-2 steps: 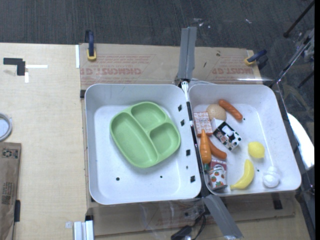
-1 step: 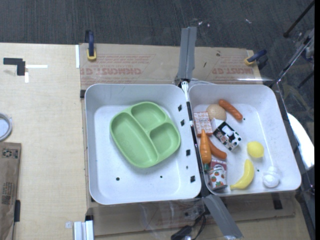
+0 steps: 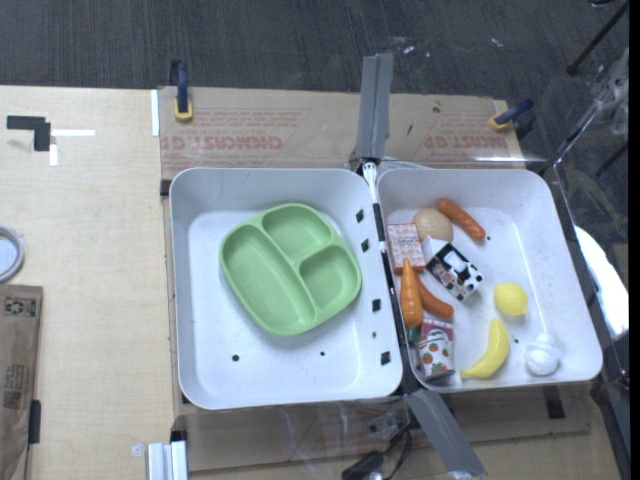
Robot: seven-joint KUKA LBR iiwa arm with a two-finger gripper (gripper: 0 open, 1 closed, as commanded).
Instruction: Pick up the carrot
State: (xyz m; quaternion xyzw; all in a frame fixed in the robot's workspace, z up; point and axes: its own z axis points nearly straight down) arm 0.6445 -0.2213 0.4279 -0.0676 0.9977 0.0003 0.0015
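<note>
**A:** Camera view: where's the carrot (image 3: pixel 410 295)?

**B:** Right bin (image 3: pixel 560 230), hard against its left wall, lying lengthwise. Looks like light, stiff, slick plastic; I'd pinch mid-body.

**A:** Room?

**B:** Tight: wall one side, sausage (image 3: pixel 436 302) touching the other. My gripper's state I cannot tell.

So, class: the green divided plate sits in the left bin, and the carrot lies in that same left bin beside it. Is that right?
Not quite. The green divided plate does sit in the left bin, but the carrot lies in the right bin, close to that bin's left wall, among the other toy foods. The camera view shows it.
</note>
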